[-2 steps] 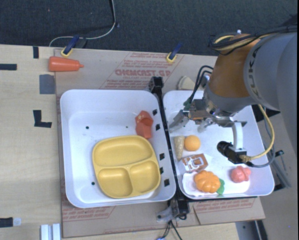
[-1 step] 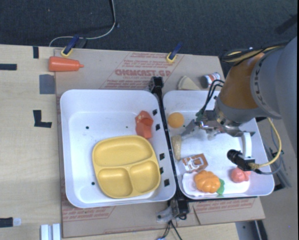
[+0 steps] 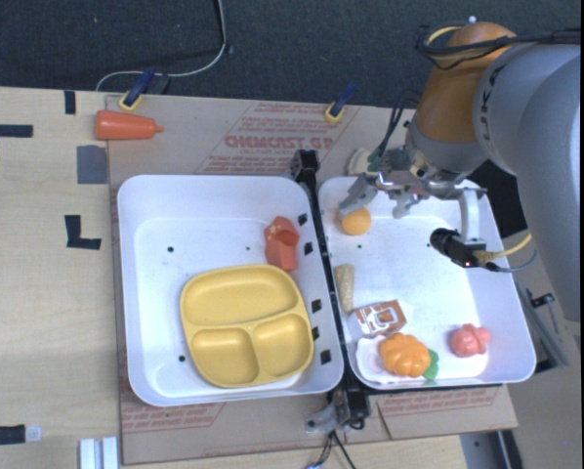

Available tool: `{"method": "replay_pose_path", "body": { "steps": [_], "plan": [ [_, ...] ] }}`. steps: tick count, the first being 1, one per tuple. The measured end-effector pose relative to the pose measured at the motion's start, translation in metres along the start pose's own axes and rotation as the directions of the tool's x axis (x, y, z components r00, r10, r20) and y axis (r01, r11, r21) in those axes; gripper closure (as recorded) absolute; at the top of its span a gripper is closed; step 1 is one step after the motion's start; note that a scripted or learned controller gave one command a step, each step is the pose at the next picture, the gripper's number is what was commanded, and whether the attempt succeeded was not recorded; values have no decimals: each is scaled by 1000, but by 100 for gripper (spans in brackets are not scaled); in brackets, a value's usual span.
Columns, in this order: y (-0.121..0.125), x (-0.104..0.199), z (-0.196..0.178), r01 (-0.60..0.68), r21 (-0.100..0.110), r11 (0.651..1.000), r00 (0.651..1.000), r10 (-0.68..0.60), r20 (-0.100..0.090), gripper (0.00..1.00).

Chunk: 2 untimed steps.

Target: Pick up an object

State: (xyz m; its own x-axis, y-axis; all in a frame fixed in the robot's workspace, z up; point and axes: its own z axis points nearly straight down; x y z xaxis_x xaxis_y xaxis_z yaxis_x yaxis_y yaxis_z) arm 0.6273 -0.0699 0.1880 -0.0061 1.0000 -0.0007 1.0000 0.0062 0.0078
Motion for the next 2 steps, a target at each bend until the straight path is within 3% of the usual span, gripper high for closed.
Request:
{"method": "replay_pose_path", "body": {
  "steps": [1,2],
  "plan": [
    [40,-49,94,-7,11,1000,1000,7,2,0],
    [40,-47,79,-4,10,1000,1000,4,2,100]
  ]
}}
